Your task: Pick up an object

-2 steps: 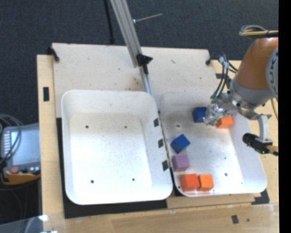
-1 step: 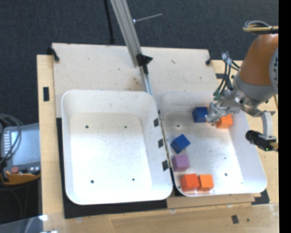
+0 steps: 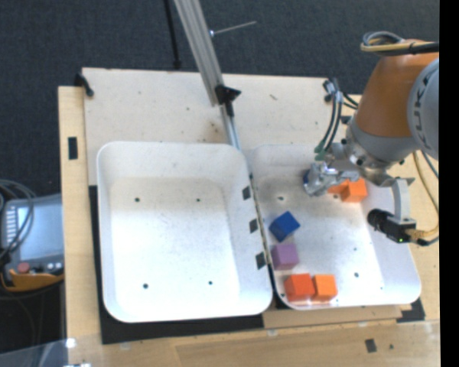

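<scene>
My gripper (image 3: 319, 180) hangs over the far part of the right bin (image 3: 382, 270), below the grey wrist and orange band. An orange block (image 3: 353, 190) lies just to its right, partly under the arm; whether it touches the gripper I cannot tell. A blue cube (image 3: 284, 225) sits tilted near the bin's left wall, closer to the front than the gripper. Right in front of it is a purple cube (image 3: 284, 255). Along the front wall a red-orange block (image 3: 298, 286) and an orange block (image 3: 324, 286) lie side by side.
The left bin (image 3: 122, 167) stands beside the right one, sharing a middle wall. A slanted aluminium pole (image 3: 203, 44) rises from behind the bins. A black cable fitting (image 3: 390, 224) hangs from the arm over the right bin's right side.
</scene>
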